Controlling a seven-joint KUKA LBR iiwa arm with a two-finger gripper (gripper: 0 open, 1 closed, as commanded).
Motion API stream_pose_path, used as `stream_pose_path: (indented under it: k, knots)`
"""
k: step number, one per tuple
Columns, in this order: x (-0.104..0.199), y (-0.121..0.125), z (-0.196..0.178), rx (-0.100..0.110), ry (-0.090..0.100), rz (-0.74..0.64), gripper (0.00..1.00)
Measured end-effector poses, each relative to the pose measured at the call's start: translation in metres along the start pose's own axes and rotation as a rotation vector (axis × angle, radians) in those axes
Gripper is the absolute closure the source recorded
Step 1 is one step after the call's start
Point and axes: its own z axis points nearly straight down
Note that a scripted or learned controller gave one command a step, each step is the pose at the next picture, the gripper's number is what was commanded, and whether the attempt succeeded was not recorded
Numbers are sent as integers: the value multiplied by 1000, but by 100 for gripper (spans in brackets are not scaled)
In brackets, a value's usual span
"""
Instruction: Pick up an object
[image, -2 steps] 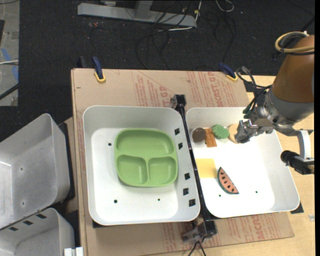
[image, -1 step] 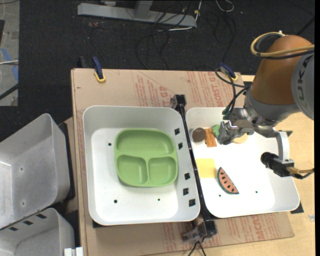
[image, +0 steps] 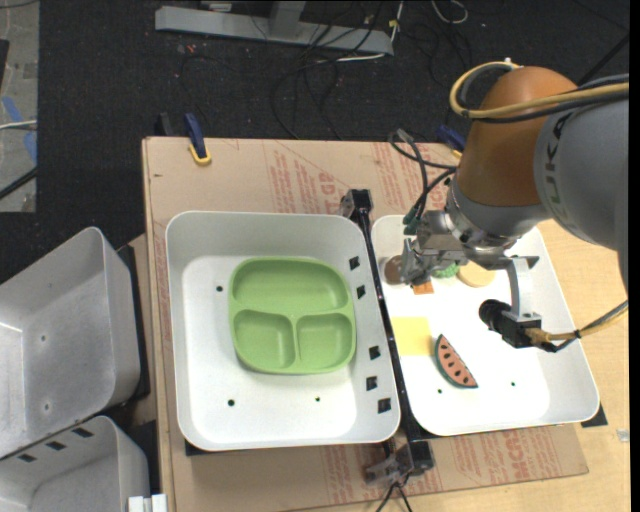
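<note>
My gripper (image: 424, 262) hangs low over the back left corner of the right bin (image: 560, 395). Just left of it lies a small brown round object (image: 394, 268), and a small orange piece (image: 423, 288) sits directly under it. A pale yellow object (image: 478, 275) and a bit of green (image: 447, 268) peek out from beneath the wrist. Nearer the front lie a flat yellow square (image: 411, 335) and a watermelon slice (image: 455, 362). I cannot make out anything held in the gripper.
The left bin (image: 200, 400) holds a green divided plate (image: 293, 315). A black divider (image: 380, 310) runs between the bins. A black fitting on a bracket (image: 505, 322) hangs from the wrist over the right bin. Grey tubs (image: 60, 330) stand off the bench at left.
</note>
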Motion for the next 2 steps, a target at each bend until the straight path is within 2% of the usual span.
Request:
stream_pose_path:
  k: [1,2]
  knots:
    - [53,17,7,-2,0,-1,100]
    - [109,16,18,1,1,-1,100]
